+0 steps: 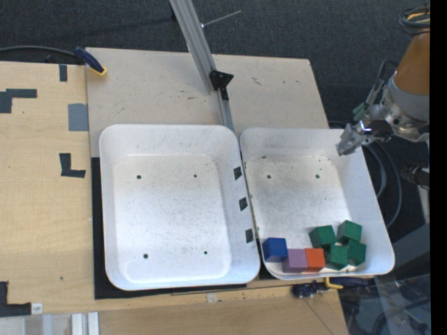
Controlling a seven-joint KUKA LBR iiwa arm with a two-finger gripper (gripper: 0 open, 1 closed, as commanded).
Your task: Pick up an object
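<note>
Blocks [318,248] at bin's near end, well apart from hand [347,145]

Light is coming down pretty evenly from overhead, so both white bins [174,135] are showing up bright without really blowing out, and the speckles on their floors are still reading fine. Shadows are staying soft and short, just a thin dark line hugging the blocks [318,246] in the near corner and along the bin rims, while the dark carpet [314,12] at the top is going almost flat black. The whole thing is looking a bit soft and grainy, and the arm [412,82] at the right is looking slightly smeared.
</note>
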